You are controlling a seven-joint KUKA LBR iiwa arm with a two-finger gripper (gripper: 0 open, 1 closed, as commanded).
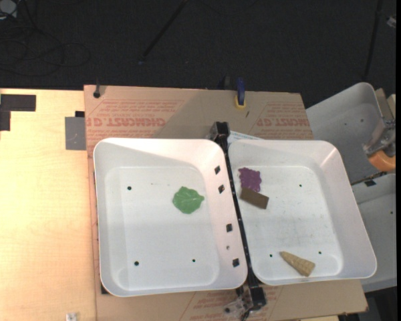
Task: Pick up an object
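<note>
Two shallow white plastic bins are set on cardboard-covered tabletop.
Dark floor with cables is seen behind; the end effector's state cannot be told.

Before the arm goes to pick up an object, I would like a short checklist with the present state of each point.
1. Objects available: ok. Green piece in the left bin; purple piece, brown block and tan cone in the right bin.
2. Green piece isolated: ok.
3. Purple piece and brown block apart: not ok, they lie close together.
4. Tan cone away from the wall: not ok, near the front wall.
5. Arm outside the bins: ok.
6. Claw state: cannot tell.
</note>
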